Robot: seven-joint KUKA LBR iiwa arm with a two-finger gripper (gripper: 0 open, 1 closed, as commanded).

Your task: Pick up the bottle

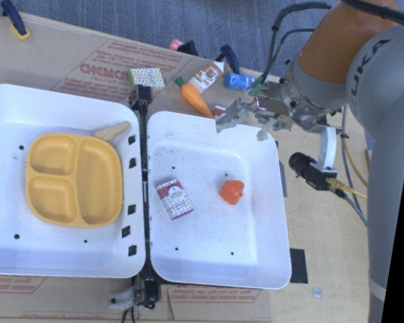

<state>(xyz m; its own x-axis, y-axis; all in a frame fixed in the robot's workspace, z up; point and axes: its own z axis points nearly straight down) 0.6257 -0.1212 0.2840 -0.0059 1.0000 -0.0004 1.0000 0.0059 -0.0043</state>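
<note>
Here the tool (245, 121), fingers spread wide, hangs over the right bin's (275, 207) far rim, near the bottle (204, 77).

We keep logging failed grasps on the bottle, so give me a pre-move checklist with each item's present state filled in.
1. Bottle located: ok. The bottle lies on the cardboard behind the right bin, outside both bins.
2. Gripper above the bottle: not ok. The gripper sits over the right bin's far rim, to the bottle's right.
3. Gripper free of any load: ok. Nothing shows between the fingers.
4. Room around the bottle: not ok. A carrot lies right beside it and a blue object is close by.
5. Bottle's lie for the grasp: ok. It lies on its side, tilted.
</note>
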